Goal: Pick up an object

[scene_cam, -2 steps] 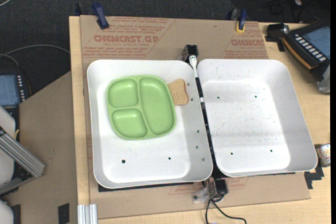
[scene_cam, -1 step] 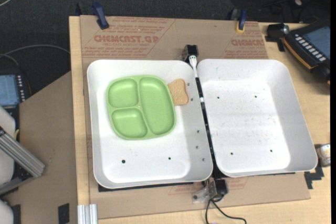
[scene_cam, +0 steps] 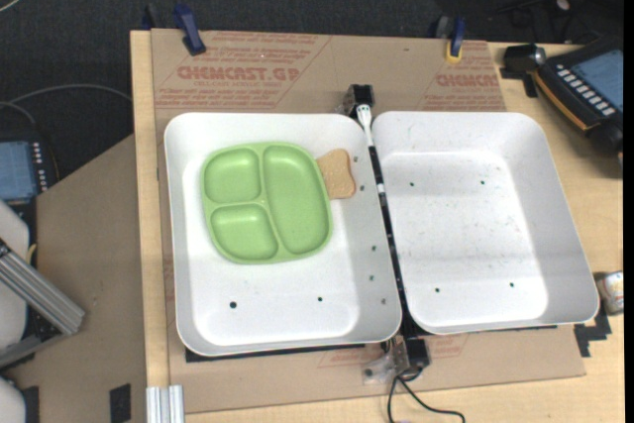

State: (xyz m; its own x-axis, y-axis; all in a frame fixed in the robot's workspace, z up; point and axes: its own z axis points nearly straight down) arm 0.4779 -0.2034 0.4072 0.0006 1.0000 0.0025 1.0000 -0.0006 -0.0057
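Observation:
A light green divided plate (scene_cam: 265, 203) with three compartments lies flat in the upper part of the left white bin (scene_cam: 287, 312). A small tan, sponge-like piece (scene_cam: 338, 172) rests against the plate's right rim, close to the bin's right wall.
The right white bin (scene_cam: 475, 223) sits beside the left one, speckled with small dark marks. Both stand on a brown board (scene_cam: 258, 69) held by blue clamps (scene_cam: 188, 27) at the back. A dark device (scene_cam: 584, 84) lies at the far right edge.

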